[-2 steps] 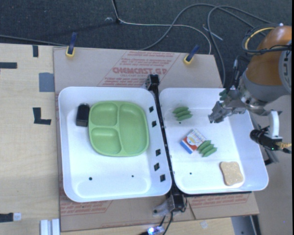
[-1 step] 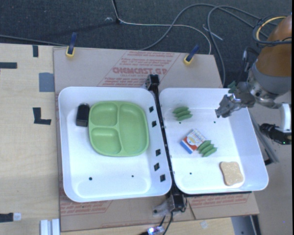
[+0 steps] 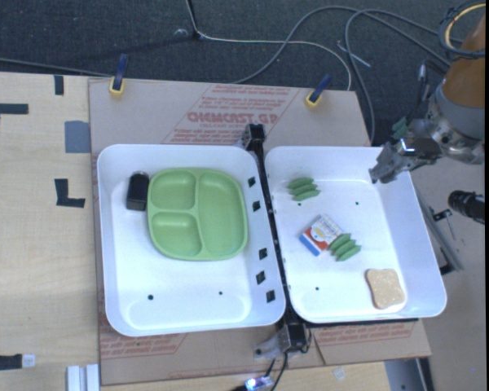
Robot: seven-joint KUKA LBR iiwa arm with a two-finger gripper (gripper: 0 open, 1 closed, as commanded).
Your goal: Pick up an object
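The bench (image 3: 33, 218) is pale wood, overlaid with a brown printed cardboard sheet (image 3: 228, 112) held at its far edge by two yellow clamps, likely to keep the bins from sliding. On it sit two shallow white plastic bins side by side, glossy, with rounded corners, joined along a dark seam.

The left bin (image 3: 114, 292) holds a green tray (image 3: 198, 214), smooth, with three compartments, and a small black block (image 3: 137, 191) touching its left edge.

The right bin (image 3: 416, 243) holds the loose pickable items, spread well apart so that each can be reached alone: a tan, rough-looking sponge or slice of bread (image 3: 385, 287) near the front right corner, a small red, white and blue packet (image 3: 318, 235) at the middle, a green pod cluster (image 3: 345, 247) just beside it, and another green cluster (image 3: 303, 189) toward the back.

The arm (image 3: 464, 96) hangs over the right bin's far right rim. Its gripper (image 3: 385, 172) points down and left above that corner, holding nothing; it is too small and dark to tell how the jaws stand. No object is picked yet.
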